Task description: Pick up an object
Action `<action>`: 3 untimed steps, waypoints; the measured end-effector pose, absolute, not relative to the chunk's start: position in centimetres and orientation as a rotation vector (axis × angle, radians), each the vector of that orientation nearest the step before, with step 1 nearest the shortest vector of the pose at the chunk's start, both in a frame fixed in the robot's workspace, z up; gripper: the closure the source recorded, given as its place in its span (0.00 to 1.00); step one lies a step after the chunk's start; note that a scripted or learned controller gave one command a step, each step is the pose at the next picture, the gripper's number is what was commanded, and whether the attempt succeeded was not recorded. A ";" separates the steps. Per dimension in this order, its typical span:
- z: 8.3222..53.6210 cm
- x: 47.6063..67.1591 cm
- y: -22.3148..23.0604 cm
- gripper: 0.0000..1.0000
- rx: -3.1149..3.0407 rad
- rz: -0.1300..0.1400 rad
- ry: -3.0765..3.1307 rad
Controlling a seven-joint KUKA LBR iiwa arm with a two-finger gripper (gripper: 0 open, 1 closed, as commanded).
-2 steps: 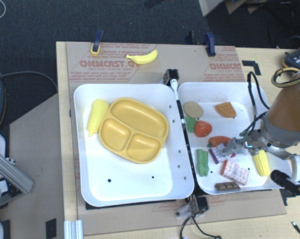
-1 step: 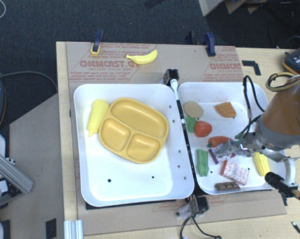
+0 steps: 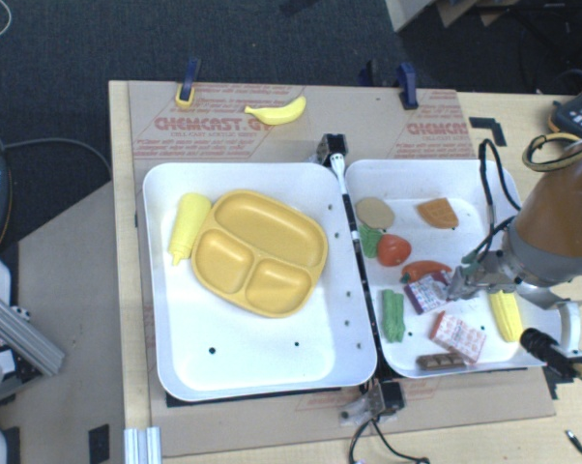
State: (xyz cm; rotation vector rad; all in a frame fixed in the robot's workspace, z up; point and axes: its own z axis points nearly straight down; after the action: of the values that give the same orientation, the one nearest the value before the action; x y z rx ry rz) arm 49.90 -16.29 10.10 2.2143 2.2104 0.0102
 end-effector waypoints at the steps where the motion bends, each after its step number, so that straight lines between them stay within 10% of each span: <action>1: 14.4 50.0 -16.1 1.00 2.217 0.003 2.218; 3: 22.6 51.0 -16.6 1.00 2.217 0.003 2.219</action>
State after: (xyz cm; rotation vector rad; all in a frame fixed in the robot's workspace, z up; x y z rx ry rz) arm 51.01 -16.57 22.64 2.2168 2.2188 0.0030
